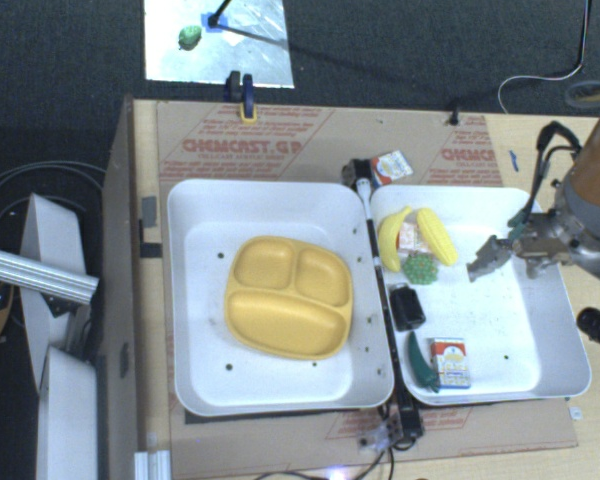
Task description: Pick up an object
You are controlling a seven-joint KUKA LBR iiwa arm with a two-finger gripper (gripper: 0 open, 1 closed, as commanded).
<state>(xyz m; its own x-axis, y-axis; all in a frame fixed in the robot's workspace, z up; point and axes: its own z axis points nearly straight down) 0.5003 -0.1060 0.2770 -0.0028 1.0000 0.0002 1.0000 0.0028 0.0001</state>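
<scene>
While the small carton (450, 361) and the green pod-like piece (422, 359) lie nearest the viewer at the right bin's (555, 363) six o'clock edge, the black block (407, 308) sits just beyond them. Farther back at about ten o'clock in that bin, the banana (391, 238), corn cob (435, 235) and green sprig (419, 267) cluster together, long axes running roughly twelve to six. From the gripper (487, 256) this cluster lies near at nine o'clock; whether it is clenched or released, I cannot tell.

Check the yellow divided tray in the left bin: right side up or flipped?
Right side up. The yellow divided tray lies flat in the left bin, with all three hollow compartments facing the camera.
</scene>
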